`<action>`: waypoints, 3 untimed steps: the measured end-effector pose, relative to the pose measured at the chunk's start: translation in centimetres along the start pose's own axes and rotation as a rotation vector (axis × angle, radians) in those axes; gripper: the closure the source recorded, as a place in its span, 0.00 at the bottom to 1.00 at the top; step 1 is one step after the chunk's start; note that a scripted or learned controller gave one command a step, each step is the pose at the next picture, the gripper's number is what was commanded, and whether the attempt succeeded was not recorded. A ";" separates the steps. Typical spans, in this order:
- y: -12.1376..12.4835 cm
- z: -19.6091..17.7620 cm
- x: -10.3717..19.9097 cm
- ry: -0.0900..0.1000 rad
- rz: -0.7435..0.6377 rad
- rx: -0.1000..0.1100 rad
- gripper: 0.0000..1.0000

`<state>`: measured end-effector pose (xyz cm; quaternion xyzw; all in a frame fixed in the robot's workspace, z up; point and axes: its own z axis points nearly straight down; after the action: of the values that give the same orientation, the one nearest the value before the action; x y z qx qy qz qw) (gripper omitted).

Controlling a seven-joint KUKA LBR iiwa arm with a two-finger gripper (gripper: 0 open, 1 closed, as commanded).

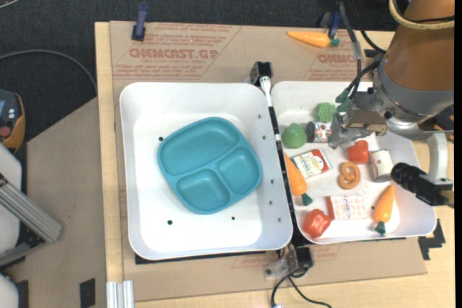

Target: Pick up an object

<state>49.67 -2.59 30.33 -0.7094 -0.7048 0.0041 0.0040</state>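
**Inspector A:** Start with the counter (180,47) — brown board, printed lettering, a blue clamp (139,22) at its far edge toward the left corner. Two white bins sit side by side on it. The left bin (141,177) carries a teal divided plate (209,164), lying flat near its middle.

**Inspector B:** Noted. The arm (422,40) enters over the counter's right edge, grey body with an orange section above. Its end effector (345,128) sits low over the far half of the right bin (413,227). I cannot tell how far its fingers are apart, and nothing is seen between them.

**Inspector A:** Contents of the right bin, then. An orange carrot (294,178) lies along the bin's left wall. A red pepper (316,223) sits toward the near-left corner, a small carton (312,163) between it and a green ball (294,135).

**Inspector B:** A second carrot (385,205) lies near the right wall, tilted. A red piece (358,151) lies just beside the end effector, a pretzel (349,174) just nearer than that. A green broccoli piece (326,112) rests by the far wall — all loose on the bin floor.

**Inspector A:** One more carrot (308,38) lies outside the bins, at the counter's far edge.
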 end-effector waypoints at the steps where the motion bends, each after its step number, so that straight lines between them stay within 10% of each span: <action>1: -1.9 -5.2 7.9 0.003 -0.016 -0.018 1.00; 2: -1.8 2.4 2.1 -0.001 0.001 -0.002 1.00; 3: -1.9 4.3 10.4 0.003 -0.015 -0.005 1.00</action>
<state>47.83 7.80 26.08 -0.7041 -0.7101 0.0012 0.0032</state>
